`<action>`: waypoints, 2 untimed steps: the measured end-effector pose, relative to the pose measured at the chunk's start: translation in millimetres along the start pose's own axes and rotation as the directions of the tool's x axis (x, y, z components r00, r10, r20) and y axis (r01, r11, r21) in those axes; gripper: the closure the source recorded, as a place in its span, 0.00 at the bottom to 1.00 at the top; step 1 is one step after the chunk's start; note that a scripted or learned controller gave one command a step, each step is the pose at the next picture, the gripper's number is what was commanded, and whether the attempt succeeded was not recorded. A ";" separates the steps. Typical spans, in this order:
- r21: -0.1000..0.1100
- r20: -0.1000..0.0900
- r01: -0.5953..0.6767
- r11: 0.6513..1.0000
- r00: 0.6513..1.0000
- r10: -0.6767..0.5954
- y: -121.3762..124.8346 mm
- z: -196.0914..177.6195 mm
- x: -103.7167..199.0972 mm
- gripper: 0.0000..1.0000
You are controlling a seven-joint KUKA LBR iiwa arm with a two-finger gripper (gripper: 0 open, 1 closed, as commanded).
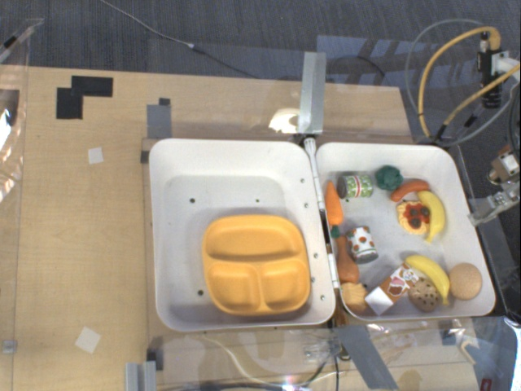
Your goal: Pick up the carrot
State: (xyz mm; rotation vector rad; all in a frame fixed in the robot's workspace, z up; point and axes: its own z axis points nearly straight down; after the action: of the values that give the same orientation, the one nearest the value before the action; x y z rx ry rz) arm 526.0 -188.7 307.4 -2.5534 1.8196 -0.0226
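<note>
Orange plastic carrot (334, 204) with a green top lies in the right white bin (456, 169), hard against its left wall, long axis running up and down the view. Just beside it sit a green-labelled can (356, 186) and a small red-and-white can (362, 243). Pincer state: cannot tell. The wall and both cans crowd any approach.

Wooden bench (73, 218) bears two white bins (236, 157) side by side.

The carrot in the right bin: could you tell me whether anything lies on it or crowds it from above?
Nothing lies on the carrot. It rests along the right bin's left wall, top exposed. A green can sits close to its right, and a small red-and-white can near its lower end.
</note>
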 end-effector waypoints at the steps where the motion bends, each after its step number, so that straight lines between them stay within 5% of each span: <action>1: -0.012 0.015 0.169 0.986 0.986 -0.168 33.9 119.6 -28.0 1.00; 2: -0.005 0.012 0.279 0.960 0.960 -0.278 -61.9 124.1 1.3 1.00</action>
State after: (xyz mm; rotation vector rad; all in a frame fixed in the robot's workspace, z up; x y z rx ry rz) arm 586.8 -170.1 184.2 -2.7848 1.4428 -0.0029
